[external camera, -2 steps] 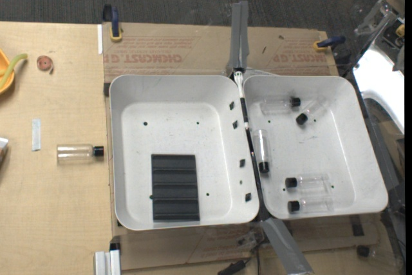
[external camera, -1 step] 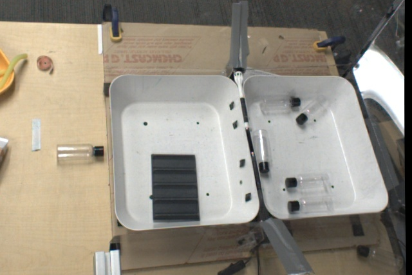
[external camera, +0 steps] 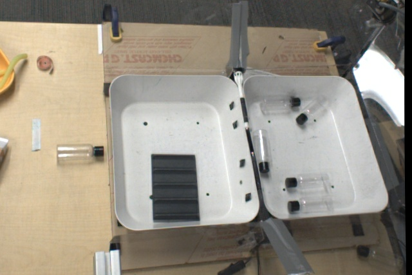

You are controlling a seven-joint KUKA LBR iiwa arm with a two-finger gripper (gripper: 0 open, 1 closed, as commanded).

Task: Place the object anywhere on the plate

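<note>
A black ribbed plate [external camera: 174, 188] lies flat in the left bin [external camera: 129, 138], toward its front. Several clear vials with black caps lie on their sides in the right bin [external camera: 360, 158]. One vial [external camera: 278, 105] and another [external camera: 313, 112] rest near the back. A third vial [external camera: 262, 148] lies along the left wall. Two more vials [external camera: 310, 185] [external camera: 313, 205] lie side by side near the front. Nothing rests on the plate.
On the wooden bench left of the bins lie another clear vial [external camera: 76, 152], a small white strip [external camera: 36, 135], a pink disc [external camera: 44, 62] and an orange bowl [external camera: 4, 73] at the edge. Clamps [external camera: 113, 22] [external camera: 327, 44] hold the cardboard behind the bins.
</note>
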